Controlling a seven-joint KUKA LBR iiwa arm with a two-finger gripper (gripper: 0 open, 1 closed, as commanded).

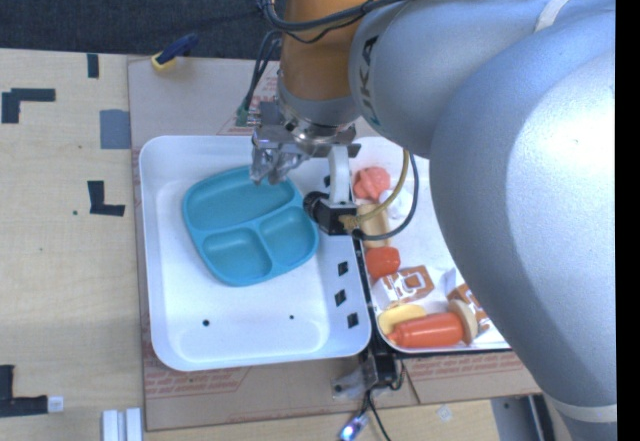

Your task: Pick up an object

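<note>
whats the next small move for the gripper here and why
Probably a short straight descent. The gripper hangs over the far rim of the blue divided plate in the left bin, with nothing between its fingers, so lowering onto that raised rim looks like the nearest chance at a grasp.

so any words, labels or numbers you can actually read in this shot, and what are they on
"KA": dark letters, partly cut off, on the grey arm just below its orange band.
Orange and white printing on a flat pack in the right bin: too blurred to read.
Black marks on the bench: plain shapes, no text.
Blue plate in the left bin: no writing visible.
</note>
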